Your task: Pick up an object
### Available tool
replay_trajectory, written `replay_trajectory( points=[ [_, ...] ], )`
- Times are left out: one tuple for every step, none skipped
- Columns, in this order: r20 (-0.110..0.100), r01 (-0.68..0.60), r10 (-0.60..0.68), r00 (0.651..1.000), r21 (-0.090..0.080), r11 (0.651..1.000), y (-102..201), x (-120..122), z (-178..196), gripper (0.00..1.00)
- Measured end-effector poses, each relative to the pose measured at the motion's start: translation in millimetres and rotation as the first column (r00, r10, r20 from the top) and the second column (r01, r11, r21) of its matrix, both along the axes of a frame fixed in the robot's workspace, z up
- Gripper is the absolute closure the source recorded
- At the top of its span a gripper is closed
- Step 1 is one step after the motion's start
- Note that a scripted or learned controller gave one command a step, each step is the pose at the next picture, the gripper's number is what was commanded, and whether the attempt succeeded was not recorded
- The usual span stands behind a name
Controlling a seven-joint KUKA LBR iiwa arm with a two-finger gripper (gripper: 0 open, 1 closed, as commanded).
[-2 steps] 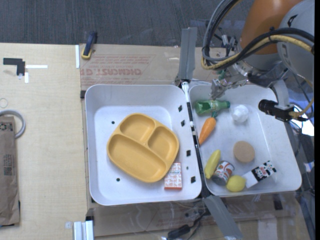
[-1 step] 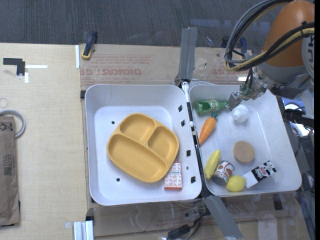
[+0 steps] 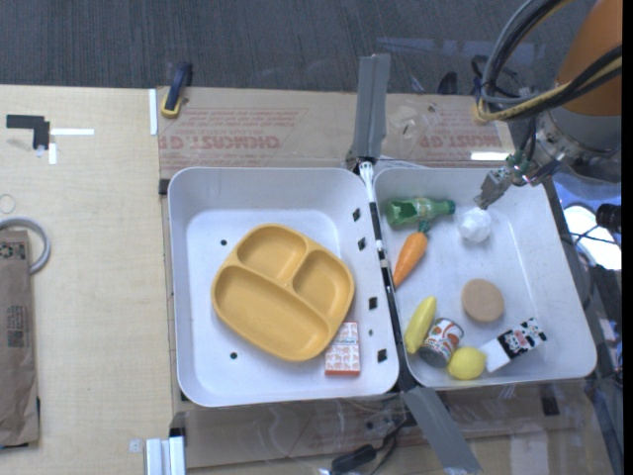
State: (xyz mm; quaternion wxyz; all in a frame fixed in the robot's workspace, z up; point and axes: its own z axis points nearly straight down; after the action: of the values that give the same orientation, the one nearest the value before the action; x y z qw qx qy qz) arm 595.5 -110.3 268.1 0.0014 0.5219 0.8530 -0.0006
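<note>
Two shallow white bins sat side by side on the counter (image 3: 89,255): the left bin (image 3: 188,295) held one yellow three-compartment plate (image 3: 283,291) and one small red-and-white carton (image 3: 343,351) touching its near edge. The right bin (image 3: 554,295) held eight things: a green bottle (image 3: 418,210), carrot (image 3: 409,254), crumpled white ball (image 3: 476,225), round tan disc (image 3: 483,300), banana (image 3: 420,323), tin can (image 3: 441,341), lemon (image 3: 467,363) and cow-patterned carton (image 3: 515,343). The pincer (image 3: 492,192) hung just above the white ball; whether it was open or closed I could not tell.
</note>
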Motion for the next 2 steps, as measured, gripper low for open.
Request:
replay_trajectory(
  points=[
    [-0.001,-0.026,0.026,1.000,0.000,1.000,-33,-41,45,1.00],
    [-0.003,0.230,-0.230,0.973,0.000,0.973,-57,-61,162,1.00]
  ],
)
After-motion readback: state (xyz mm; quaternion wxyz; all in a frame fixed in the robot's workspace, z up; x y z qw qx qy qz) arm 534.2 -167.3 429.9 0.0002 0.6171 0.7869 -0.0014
